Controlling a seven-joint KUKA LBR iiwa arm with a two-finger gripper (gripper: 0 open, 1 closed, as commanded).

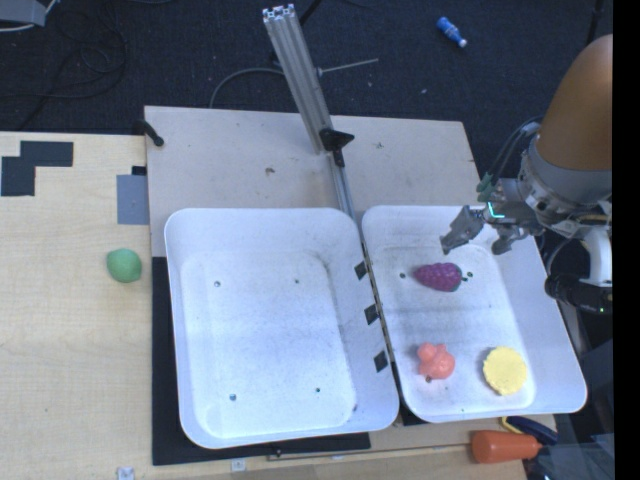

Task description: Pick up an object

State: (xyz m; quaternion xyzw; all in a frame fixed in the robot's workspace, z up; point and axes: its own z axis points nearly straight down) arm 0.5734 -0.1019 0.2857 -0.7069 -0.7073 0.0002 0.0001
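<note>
The gripper (480,233) hangs over the right bin (560,368), fingers spread with nothing between them, just above the purple grapes (439,276). Below the grapes lie an orange toy (435,361) and a yellow disc (505,370).

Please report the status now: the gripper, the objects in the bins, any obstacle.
Gripper open, above right bin, holding nothing. Purple object just below it. Orange object, yellow object nearer front. No obstacle.
</note>
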